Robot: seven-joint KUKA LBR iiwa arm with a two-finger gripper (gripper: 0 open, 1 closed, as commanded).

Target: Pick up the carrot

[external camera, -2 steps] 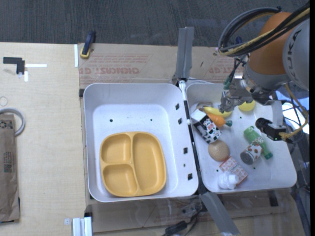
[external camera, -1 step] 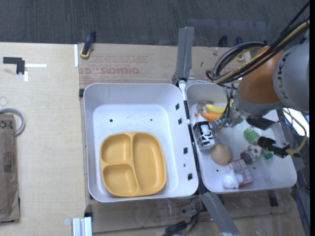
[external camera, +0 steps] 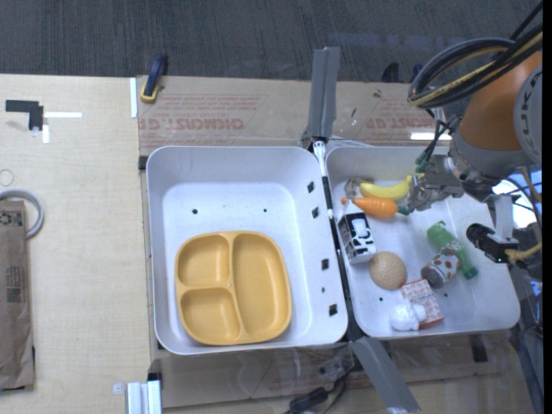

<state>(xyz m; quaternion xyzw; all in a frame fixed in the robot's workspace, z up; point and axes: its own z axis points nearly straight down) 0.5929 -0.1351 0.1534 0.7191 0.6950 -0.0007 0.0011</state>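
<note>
Tool (external camera: 420, 195) at right of frame; I cannot tell its state. From large to small I see the bench (external camera: 69, 231), the left bin (external camera: 164, 179) holding a yellow tray (external camera: 233, 287), then the carrot (external camera: 376, 206) in the right bin (external camera: 483, 313), under a banana (external camera: 385, 188).

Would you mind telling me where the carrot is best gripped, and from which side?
Probably from above, across its thicker middle. The carrot lies flat, pointing left-right, with the banana tight along its far side, so the near side is freer. The gripper hovers by its right end.
</note>
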